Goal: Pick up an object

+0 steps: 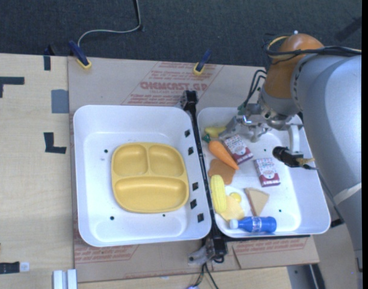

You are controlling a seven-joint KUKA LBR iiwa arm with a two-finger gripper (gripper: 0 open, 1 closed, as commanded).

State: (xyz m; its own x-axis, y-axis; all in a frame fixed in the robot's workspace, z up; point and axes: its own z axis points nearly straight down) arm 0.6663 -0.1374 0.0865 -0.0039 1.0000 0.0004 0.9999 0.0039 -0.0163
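- Gripper (247,124): low over the right bin's (310,218) far edge, above a small carton (237,148); finger state cannot be told.
- Left bin (91,161): holds a yellow divided plate (150,177).

I see the right bin (304,218) crowded with toy food. An orange carrot (222,153) lies slantwise near its left wall, with a corn cob (217,192) below it beside a pale yellow piece (233,205). Two small red-and-white cartons (237,147) (267,171) lie flat mid-bin. A tan wedge (256,200) sits above a blue bottle (256,224) on its side.
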